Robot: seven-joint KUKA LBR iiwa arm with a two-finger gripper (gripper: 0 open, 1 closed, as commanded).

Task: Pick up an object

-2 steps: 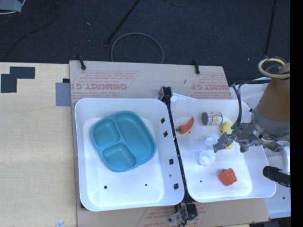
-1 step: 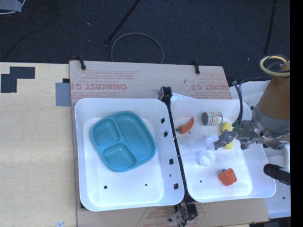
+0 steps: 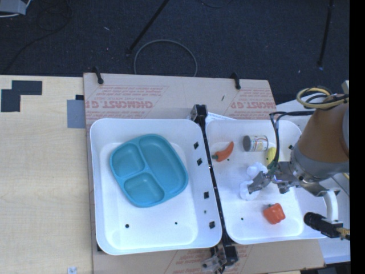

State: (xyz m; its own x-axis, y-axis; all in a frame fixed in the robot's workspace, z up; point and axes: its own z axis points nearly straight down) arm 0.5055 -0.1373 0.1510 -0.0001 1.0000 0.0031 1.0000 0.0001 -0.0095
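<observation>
Currently gripper (image 3: pixel 258 182) low in right bin (image 3: pixel 291 233), beside white object (image 3: pixel 252 170); cannot tell its grip state. Risk: closing off-centre nudges white object away, empty grasp. Orange carrot (image 3: pixel 224 151), small jar (image 3: pixel 256 143), red-orange piece (image 3: pixel 274 213) nearby could get bumped.

One fixed camera looks down at a slant over both white bins (image 3: pixel 145 238), arm (image 3: pixel 322 138) entering from right.

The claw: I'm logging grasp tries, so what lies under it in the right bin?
Under the claw lies a whitish object on the right bin floor, partly covered. Whether the claw grips it cannot be told.
</observation>
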